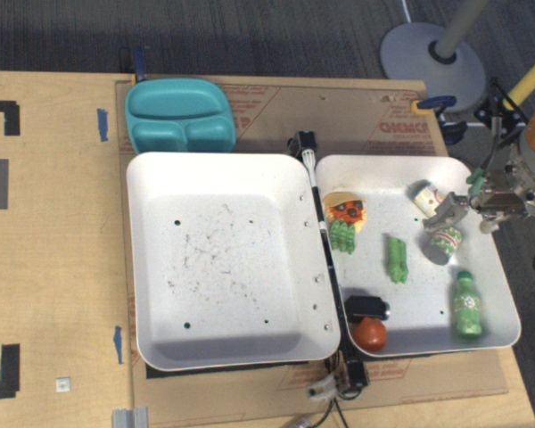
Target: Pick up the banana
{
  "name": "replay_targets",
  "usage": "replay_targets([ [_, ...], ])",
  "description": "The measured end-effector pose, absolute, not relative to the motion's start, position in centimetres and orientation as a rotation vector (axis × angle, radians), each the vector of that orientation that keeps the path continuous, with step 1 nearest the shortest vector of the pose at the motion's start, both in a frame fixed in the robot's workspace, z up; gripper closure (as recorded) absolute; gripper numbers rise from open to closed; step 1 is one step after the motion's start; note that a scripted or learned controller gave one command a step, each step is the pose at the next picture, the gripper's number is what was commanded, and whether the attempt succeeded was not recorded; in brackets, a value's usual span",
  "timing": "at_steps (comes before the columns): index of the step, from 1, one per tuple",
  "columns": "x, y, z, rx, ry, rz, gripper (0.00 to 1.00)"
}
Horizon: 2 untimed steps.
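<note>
My metal two-finger pincer hangs low over the right shallow white plastic bin, near its far right side, just beside a small grey can and a white cylinder; whether it is apart or together, I cannot tell. I cannot pick out the banana among the bin's things.

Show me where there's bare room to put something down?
The left bin is bare across its floor. In the right bin, a free patch lies between the tomato and the green bottle. Near the gripper it's crowded.
</note>
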<state>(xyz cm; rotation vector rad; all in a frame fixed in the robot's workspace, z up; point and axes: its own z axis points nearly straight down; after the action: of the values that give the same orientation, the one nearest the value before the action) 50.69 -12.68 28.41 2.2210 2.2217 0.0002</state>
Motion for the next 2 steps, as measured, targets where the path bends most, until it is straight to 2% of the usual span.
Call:
replay_targets([
  [1, 47.9, -4.3, 18.4, 2.096, 2.342, 0.000, 0.00],
  [2, 47.9, 7.6, 18.4, 2.080, 2.355, 0.002, 0.00],
])
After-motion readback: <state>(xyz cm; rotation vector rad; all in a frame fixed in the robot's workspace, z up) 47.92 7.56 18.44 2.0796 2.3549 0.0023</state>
